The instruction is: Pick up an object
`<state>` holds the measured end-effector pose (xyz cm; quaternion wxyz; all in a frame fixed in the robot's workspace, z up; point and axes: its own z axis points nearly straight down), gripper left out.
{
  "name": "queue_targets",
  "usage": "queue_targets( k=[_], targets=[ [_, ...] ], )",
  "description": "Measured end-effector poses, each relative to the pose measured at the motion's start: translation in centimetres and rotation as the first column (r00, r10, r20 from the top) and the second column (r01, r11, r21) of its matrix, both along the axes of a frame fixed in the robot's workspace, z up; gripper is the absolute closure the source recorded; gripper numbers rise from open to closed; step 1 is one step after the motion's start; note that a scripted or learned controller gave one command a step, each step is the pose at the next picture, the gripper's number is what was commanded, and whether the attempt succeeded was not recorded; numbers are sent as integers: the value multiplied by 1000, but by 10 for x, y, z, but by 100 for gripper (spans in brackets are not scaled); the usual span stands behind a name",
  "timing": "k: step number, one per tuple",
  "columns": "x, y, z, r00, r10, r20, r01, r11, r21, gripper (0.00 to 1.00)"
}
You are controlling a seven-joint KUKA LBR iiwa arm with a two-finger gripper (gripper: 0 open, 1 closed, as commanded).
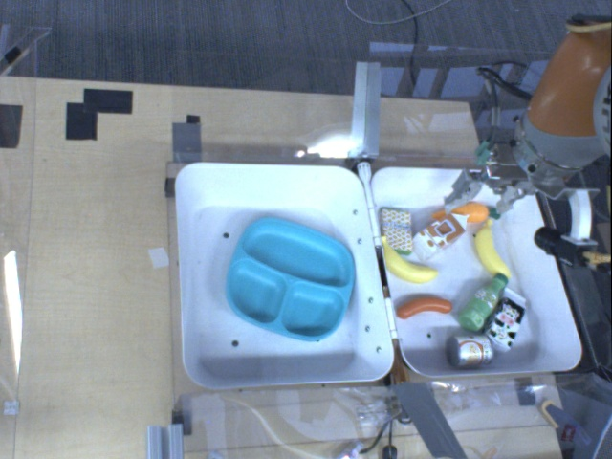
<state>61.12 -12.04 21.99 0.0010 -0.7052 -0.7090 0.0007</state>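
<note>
My gripper hangs over the back of the right bin with its fingers spread open and nothing between them. Just below and in front of it lies a small orange object beside a white and orange carton. Also in this bin are a patterned packet, two bananas, a red sausage, a green bottle, a black and white box and a silver can.
The left bin holds a blue divided plate. A metal post stands at the back where the two bins meet. The grey arm with its orange band comes in from the upper right.
</note>
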Motion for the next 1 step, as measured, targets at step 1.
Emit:
queue_targets(
  k=[1],
  targets=[
    [52,-49,-125,977,-214,2,214,977,-1,0]
  ],
)
